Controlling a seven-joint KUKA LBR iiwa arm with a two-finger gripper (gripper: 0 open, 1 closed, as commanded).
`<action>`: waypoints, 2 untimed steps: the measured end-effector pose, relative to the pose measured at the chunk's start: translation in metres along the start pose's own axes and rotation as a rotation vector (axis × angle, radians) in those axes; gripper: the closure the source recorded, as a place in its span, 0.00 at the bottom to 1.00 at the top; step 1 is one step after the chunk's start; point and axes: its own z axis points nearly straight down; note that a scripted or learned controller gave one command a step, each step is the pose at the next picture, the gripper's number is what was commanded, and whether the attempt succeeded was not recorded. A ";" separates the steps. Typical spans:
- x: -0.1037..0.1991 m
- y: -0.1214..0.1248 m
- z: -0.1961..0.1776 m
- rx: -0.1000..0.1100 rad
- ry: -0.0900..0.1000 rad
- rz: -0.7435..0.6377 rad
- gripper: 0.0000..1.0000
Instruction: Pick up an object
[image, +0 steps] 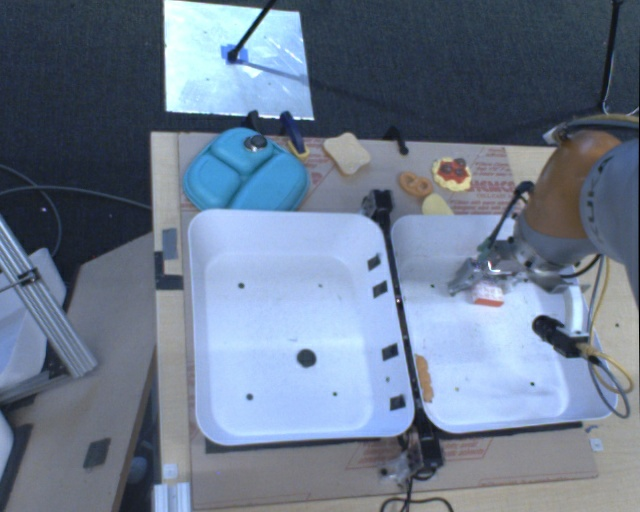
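Seen from above, the grey arm with its orange band (560, 185) reaches from the right into the right bin (500, 400), its hand (478, 278) low over a small red-and-white object (488, 294). A tan piece (423, 378) lies by that bin's left wall. The left bin (290, 250) sits alongside. Behind both bins on the table (170, 200) rest a blue divided tray (246, 172), a toast slice (347, 153) and other toy foods.

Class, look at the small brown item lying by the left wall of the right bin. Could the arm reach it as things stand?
Probably yes: the brown item lies uncovered in the right bin, nothing between it and the end effector.
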 end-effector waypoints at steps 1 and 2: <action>-0.053 0.056 -0.001 -0.002 -0.002 0.004 0.00; 0.003 0.056 0.000 0.002 0.002 -0.001 0.00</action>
